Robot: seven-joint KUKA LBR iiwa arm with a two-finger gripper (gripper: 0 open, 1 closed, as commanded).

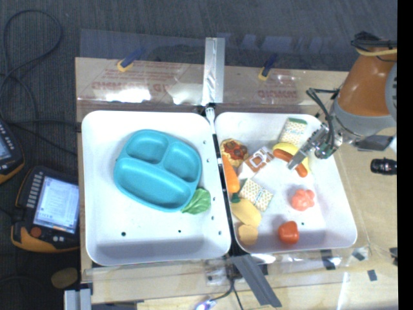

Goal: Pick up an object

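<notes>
Gripper (pixel 302 162) reaches in from the right over the right bin (pixel 345 221), tips low at the bin's upper right. Right under it sits a toy hot dog (pixel 286 152), a yellow bun with a reddish sausage end poking out near the tips. Fingers: can't tell if released or clenched; they blur into the hot dog, and nothing is clearly between them. No confirmed grasp.

Likely target is the hot dog, in the upper right part of the right bin, just below a cream and green snack packet (pixel 293 132). Its long axis seems to run upper left to lower right, with the sausage end toward the gripper. That is a rough read, since the toy is partly hidden.

Risks:
- Closing along the long axis instead of across it could make the rounded bun squirt out.
- The packet and a small card (pixel 260 159) lie close, so the fingers may snag one or drag it along.
- The tips look off toward one end, so a lift could tilt the toy and drop it.
- The bin wall is near on the right, so the gripper could clip it.

The left bin (pixel 97 192) holds a blue divided tray (pixel 158 168) and a green leaf (pixel 197 202), well apart from the action.
</notes>
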